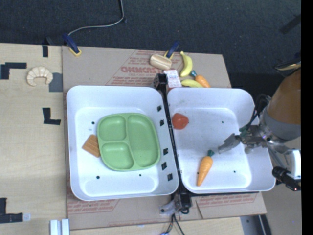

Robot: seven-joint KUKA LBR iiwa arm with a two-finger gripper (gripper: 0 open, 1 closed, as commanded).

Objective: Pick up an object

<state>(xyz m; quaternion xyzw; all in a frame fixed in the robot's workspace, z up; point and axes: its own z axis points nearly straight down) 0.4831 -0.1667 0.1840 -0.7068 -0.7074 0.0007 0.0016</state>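
Orange plastic formed the one toy carrot (204,169), which lay tilted on the floor of the right bin (244,98), green top uppermost, toward the front wall. One red tomato-like piece (180,121) sat near that bin's left wall, well apart from the carrot. The gripper (226,144) hovered just right of the carrot's green top, apart from it; whether its jaws were spread or pressed together could not be told, since the tip read as one grey wedge. The arm (286,109) was cut off at the right.

The left bin (78,131) held one green divided plate (129,141) and one tan wedge (91,145) partly hidden beneath the plate's left rim.

Behind the bins, on cardboard (112,67), lay one bread roll (160,61), two bananas (186,64) and a partly hidden orange item (201,81). One croissant (40,75) rested far left.
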